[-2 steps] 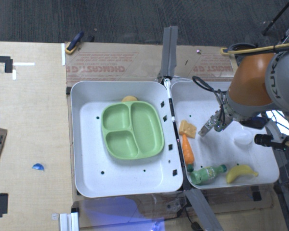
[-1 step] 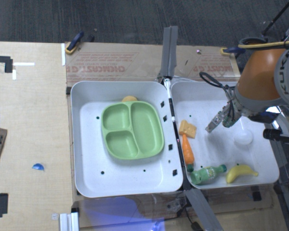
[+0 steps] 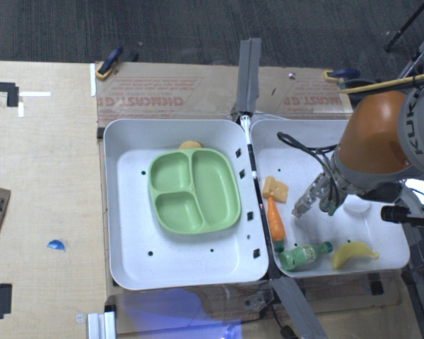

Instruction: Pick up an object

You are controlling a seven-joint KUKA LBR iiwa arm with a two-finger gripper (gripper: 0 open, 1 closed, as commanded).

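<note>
Left bin (image 3: 120, 210): glossy green three-compartment plate (image 3: 195, 190), rounded corners.
Right bin (image 3: 392, 260): tan cheese wedge (image 3: 275, 189) above a tapered orange carrot (image 3: 275, 219); green plastic bottle (image 3: 304, 254) lying flat; curved yellow banana (image 3: 352, 253).
Gripper (image 3: 312, 201): metallic, above bin floor, fingers parted, holding nothing.

Right bin, objects loose on floor. Carrot (image 3: 275, 219): orange, lengthwise, left of gripper (image 3: 315, 203). Cheese (image 3: 275, 189): yellow wedge, touching carrot's far end. Bottle (image 3: 304, 253): green, on side, below gripper. Banana (image 3: 353, 253): yellow, below-right of gripper.
</note>
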